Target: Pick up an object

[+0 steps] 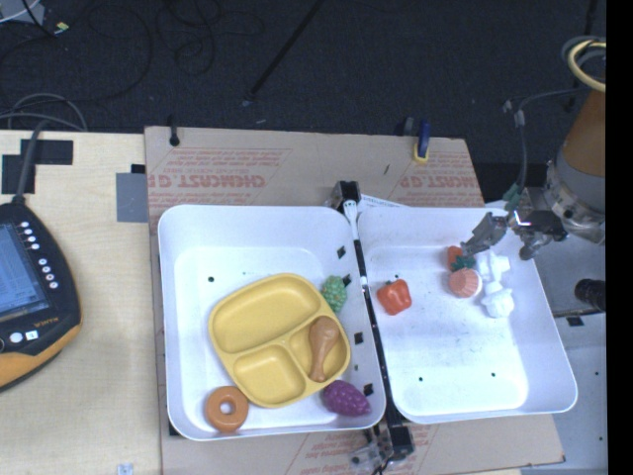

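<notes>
Arm (584, 156) enters at the right edge of the frame, upper half, wrist above the right bin's (534, 399) upper right corner. Gripper (495, 234) points left and slightly down; whether its pincer is apart or together, I cannot tell. Nothing visible between the fingers.

Right bin, upper right part: a small cluster just below and left of the gripper tip. Red piece (456, 256) nearest the tip, partly hidden; orange-pink ball (465, 283) just below it; white block pieces (495, 287) touching the ball on its right side. Red pepper (395, 297) lies apart from the cluster, near the divider, left-centre of this bin.

Left bin (188, 265): yellow tray (259, 317) with three compartments, tilted, centre. Drumstick (322, 346) lies across the tray's right compartment. Green broccoli (335, 292) at the tray's upper right edge. Purple grapes (344, 398) beside its lower right corner. Donut (226, 409) at lower left of the tray.

Pendant (30, 285) sits on the bench at far left.
</notes>
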Motion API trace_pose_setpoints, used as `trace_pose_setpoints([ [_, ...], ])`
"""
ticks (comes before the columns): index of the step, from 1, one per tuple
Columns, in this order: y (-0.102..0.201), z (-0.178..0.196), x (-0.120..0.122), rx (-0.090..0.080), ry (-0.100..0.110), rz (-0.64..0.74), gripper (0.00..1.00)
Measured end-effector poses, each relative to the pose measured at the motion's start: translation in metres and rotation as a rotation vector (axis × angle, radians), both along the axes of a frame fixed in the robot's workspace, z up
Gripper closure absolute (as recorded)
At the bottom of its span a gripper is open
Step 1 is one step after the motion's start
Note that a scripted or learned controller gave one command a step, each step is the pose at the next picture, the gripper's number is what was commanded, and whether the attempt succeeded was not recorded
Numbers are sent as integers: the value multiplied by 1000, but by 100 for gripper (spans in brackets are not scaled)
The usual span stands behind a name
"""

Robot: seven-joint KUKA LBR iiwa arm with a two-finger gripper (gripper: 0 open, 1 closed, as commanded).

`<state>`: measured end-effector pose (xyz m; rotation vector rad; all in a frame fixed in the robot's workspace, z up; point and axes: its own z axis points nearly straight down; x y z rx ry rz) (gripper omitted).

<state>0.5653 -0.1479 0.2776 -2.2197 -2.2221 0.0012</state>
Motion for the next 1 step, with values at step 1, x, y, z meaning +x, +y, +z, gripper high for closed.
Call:
trace_pose_setpoints([
  [1,22,148,9,-2,-16,3,0],
])
